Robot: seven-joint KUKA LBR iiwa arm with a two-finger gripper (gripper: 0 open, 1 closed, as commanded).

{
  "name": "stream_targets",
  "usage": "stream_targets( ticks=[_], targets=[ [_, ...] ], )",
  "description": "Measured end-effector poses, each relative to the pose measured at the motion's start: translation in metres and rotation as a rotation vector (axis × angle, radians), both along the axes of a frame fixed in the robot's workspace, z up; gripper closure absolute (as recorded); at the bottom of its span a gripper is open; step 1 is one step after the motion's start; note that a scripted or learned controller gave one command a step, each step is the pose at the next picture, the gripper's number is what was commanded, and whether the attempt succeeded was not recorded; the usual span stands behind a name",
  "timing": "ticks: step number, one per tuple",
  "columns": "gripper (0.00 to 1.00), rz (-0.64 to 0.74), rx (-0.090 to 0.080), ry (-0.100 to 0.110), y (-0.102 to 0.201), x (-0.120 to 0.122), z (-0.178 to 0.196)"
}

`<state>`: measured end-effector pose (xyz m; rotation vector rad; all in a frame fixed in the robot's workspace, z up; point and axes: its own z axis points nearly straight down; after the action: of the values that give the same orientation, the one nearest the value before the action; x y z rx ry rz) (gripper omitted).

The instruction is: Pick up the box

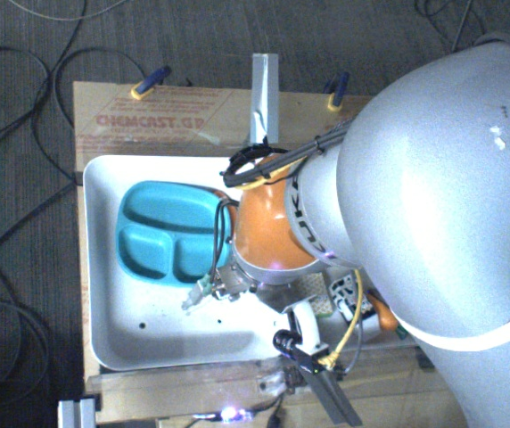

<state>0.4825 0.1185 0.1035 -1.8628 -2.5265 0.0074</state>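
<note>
1. The grey arm (pixel 433 194) fills the right side of the frame, reaching toward centre
2. Its orange band (pixel 268 230) sits mid-frame above the wrist
3. The gripper (pixel 203 292) points toward the lower left

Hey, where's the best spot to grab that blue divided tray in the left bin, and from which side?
Probably the blue divided tray's outer rim along its left edge, coming from straight above. It lies flat with its open side up, so the thin raised rim is the one part narrow enough to pinch. That edge has bare bin floor beside it, while the tray's right end lies under the arm.
</note>
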Motion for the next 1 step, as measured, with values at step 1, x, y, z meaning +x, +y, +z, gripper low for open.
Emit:
stream_targets(
  ticks=[1],
  targets=[
    [0.00, 0.120, 0.006, 0.014, -0.0038, 0.0613, -0.0173]
  ],
)
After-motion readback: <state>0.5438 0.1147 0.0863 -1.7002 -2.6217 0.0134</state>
